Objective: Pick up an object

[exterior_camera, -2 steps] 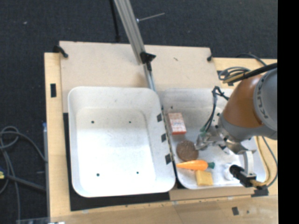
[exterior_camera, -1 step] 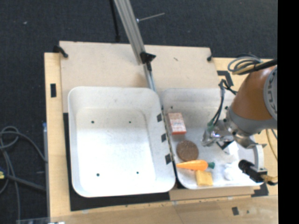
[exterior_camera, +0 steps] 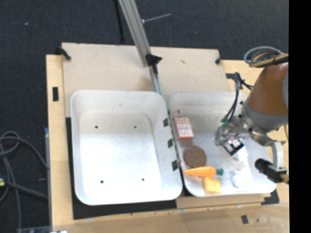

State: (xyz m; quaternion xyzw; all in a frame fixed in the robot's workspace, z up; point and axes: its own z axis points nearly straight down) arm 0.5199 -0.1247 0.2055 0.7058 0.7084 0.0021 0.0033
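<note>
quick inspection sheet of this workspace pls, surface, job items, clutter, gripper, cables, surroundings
surface: wooden bench bearing a left bin and a right bin, both white, side by side
job's things: in the right bin, a small printed box, a brown disc, a carrot, a yellow block and a white item under the gripper
clutter: nothing seen
grippers: gripper low over the right bin's right half; grip state unclear
cables: loose loops on the floor at left; a coil behind the arm
surroundings: dark carpet; slanted metal pole at the bench's back
</note>
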